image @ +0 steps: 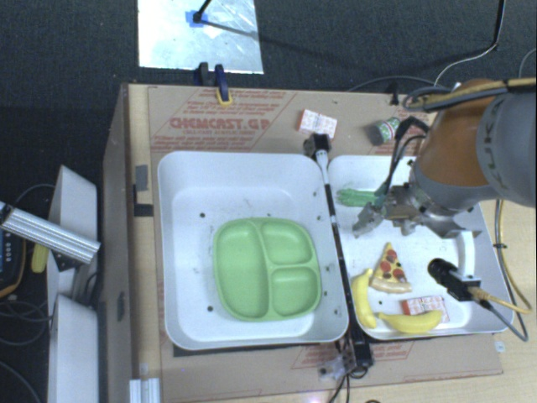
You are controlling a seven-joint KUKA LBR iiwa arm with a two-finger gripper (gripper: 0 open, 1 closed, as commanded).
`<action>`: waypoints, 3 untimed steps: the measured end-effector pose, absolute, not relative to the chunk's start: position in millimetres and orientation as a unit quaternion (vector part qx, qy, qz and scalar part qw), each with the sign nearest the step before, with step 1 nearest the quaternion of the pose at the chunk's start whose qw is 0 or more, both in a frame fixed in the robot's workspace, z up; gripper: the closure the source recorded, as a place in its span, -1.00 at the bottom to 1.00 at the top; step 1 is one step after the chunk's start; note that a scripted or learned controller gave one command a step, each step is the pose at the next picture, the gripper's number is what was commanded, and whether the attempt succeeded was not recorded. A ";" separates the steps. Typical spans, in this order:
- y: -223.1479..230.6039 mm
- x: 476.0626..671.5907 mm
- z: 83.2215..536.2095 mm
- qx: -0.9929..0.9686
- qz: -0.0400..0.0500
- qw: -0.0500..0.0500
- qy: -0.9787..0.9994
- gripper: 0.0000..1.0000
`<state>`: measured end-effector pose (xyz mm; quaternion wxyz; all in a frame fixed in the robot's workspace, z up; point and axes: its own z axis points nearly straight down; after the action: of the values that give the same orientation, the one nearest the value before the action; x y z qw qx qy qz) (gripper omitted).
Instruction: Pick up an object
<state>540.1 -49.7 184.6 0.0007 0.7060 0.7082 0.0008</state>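
Note:
In the right bin [357, 166] lie a toy pizza slice [389, 269], a yellow banana [362, 298] along the left wall, a second banana [411, 322] at the front, and a small red and white packet [424, 306]. A green object [356, 197] rests near the bin's back left, partly covered by the arm. My gripper [382, 218] hangs low over the bin's middle, just right of the green object and behind the pizza slice. Nothing shows in its grasp.
The left bin [172, 183] holds a green divided plate [267, 267]. A divider rail [330, 217] runs between the bins. On the cardboard behind them lie a small white and red card [317, 123] and a small can [386, 129]. Cables trail at the right.

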 end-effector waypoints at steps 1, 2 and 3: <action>-89.8 515.9 111.3 0.707 0.000 0.000 0.707 -1.00; -129.3 513.6 84.2 0.707 0.000 0.000 0.707 -1.00; -128.6 514.7 94.7 0.706 0.001 0.001 0.708 1.00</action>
<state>514.7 -128.6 94.7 0.0007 0.7065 0.7077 0.0011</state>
